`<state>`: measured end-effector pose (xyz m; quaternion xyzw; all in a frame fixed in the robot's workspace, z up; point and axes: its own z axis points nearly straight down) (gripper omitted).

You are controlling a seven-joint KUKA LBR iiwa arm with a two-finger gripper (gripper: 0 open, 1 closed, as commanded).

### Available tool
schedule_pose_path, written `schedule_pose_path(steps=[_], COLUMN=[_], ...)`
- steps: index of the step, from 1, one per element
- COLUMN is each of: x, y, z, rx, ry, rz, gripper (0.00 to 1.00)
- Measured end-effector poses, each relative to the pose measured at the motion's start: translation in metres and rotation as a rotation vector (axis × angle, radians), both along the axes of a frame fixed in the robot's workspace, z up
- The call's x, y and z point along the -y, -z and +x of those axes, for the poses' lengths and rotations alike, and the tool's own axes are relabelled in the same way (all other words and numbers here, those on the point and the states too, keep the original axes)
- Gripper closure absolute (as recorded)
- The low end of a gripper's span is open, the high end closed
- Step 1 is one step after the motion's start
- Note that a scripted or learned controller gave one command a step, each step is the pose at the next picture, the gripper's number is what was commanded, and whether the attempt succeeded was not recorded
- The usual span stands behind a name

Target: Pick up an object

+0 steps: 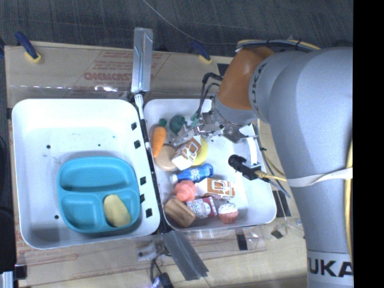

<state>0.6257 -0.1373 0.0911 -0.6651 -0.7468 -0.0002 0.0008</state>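
A: Claw [201, 125] is down in the right bin [264, 206], over the top end of the pile. Can't tell its state; wrist hardware blocks the view.

B: Holding anything?

A: Nothing visible between them. Not calling it a grasp.

B: What's under it?

A: Closest is a small carton [188, 153] leaning on a yellow piece [202, 152], with a dark green item [177, 123] just left of the claw. Carrot [158, 140] stands along the divider side. Lower down: blue bottle [195, 174], pink ball [185, 190], another carton [220, 188], a brown bread-like piece [179, 212], a cupcake [228, 211]. All packed, touching each other.

B: Best pick?

A: My guess is the small carton. Looks light and stiff with flat faces; pinch across the narrow sides. It's tilted, so it may skid off the yellow piece when squeezed. Carrot is smooth and tapered, so take it mid-body, not the tip. The bottle looks likely to roll.

B: Left bin?

A: Left bin [36, 137] has a blue divided tray [84, 185] with a yellow potato-shaped thing [117, 210] in its lower right compartment. Well apart from the claw.
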Motion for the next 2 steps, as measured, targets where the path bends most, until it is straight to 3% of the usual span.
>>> schedule_pose_path(steps=[1,2], x=[-0.023,-0.008], y=[-0.001,-0.005], z=[-0.047,-0.04], rx=[-0.001,0.001], ry=[-0.089,0.014], rz=[0.0,-0.002], gripper=[0.0,0.0])
